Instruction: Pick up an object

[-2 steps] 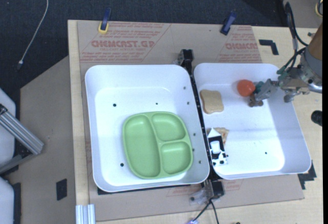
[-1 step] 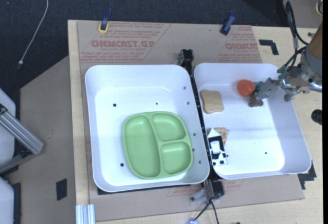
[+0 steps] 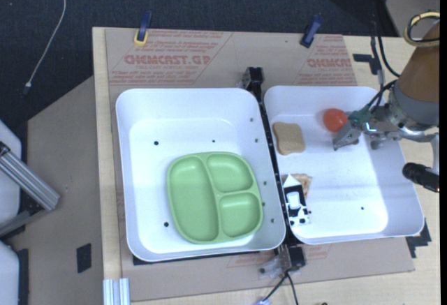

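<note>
green plate (image 3: 213, 197) in left bin | end effector (image 3: 357, 137) spread, holding nothing, beside orange ball (image 3: 334, 118)

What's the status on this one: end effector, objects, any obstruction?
End effector over right bin, beside orange ball, holding nothing. Bread slice by the divider. Green tray in left bin. No obstruction.

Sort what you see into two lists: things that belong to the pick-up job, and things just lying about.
Belong to the job:
gripper
orange ball
bread slice
small item by the divider
right bin

Just lying about:
green plate
left bin
yellow clamp
blue clamp
</note>
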{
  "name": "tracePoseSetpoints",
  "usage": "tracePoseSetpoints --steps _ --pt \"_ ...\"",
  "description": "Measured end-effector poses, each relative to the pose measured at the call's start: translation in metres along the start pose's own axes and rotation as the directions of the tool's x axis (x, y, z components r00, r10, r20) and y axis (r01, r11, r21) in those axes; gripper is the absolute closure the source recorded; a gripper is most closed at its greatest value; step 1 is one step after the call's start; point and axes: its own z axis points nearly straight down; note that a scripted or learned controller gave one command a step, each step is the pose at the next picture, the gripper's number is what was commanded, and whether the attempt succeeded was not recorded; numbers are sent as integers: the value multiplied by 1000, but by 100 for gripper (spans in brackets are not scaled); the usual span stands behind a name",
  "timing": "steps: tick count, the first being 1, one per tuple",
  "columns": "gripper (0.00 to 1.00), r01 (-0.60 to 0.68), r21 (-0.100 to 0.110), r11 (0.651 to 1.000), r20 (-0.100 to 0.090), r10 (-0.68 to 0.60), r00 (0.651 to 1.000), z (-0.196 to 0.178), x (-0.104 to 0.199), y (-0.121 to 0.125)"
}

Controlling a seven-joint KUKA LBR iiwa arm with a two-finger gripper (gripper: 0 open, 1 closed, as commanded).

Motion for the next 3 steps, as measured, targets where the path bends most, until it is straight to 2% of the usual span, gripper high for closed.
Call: tracePoseSetpoints --steps 1,2,3 --pt "0 0 6 1000 -2 0 1000 62 6 1" --pt "0 0 3 1000 -1 0 1000 86 7 0" --pt "100 0 -1 1000 0 0 1000 74 7 1"
